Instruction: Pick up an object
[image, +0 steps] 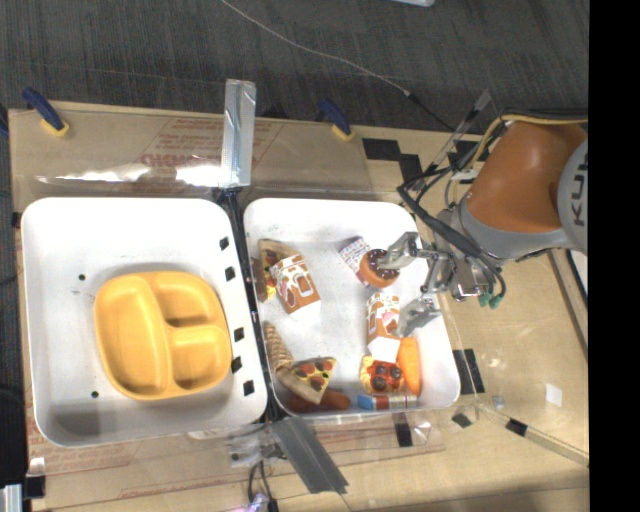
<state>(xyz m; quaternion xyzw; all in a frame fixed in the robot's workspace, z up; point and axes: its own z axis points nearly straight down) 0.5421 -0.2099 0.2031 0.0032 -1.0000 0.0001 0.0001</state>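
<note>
the gripper (409, 280) hangs over the right bin (330, 215) with its two fingers spread wide, one near a round brown donut-like toy (378, 268), the other by a small carton (382, 314); nothing sits between them. below lie a carrot (409, 364), a strawberry-topped piece (383, 374), a pizza slice (310, 378) and, further left, a gingerbread-house toy (292, 282). the left bin (50, 225) holds a yellow divided tray (160, 330). both bins rest on a cardboard-covered bench (530, 380), with blue clamps (45, 110) at its far edge and dark carpet (300, 40) beyond
</note>
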